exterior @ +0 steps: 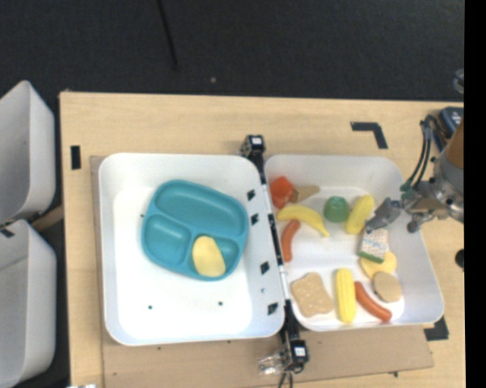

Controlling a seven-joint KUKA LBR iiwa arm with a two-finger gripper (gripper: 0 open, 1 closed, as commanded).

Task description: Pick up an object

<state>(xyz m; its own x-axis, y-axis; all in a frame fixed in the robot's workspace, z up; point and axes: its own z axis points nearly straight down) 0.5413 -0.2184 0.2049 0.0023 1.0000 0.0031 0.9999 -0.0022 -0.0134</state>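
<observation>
reaching in from the right edge, your gripper (396,217) sits over the right bin (412,297), its fingers spread apart and nothing between them. just beneath it lies the small sandwich wedge (374,246), which looks the likeliest target, though any item here would satisfy the task.

watch the crowding. the wedge rests against a yellow piece (386,263) and just above a round biscuit (386,287), so a descent slightly off could pinch two things at once or shove the wedge sideways. the corn cob (360,214) lies just beside one finger; a closing finger may clip it and roll it into the green ball (336,209). the wedge is also flat and low, so the fingers may close over it and come up bare.

elsewhere in that bin you have a banana (303,217), an orange pepper (282,189), a red chilli (289,240), a toast slice (311,294), a second corn cob (344,295) and a sausage (373,301). these stand apart from the gripper and should not interfere.

the left bin (121,297) holds a blue divided plate (178,217) with a lemon (209,257) in one compartment, well clear of your reach.
</observation>
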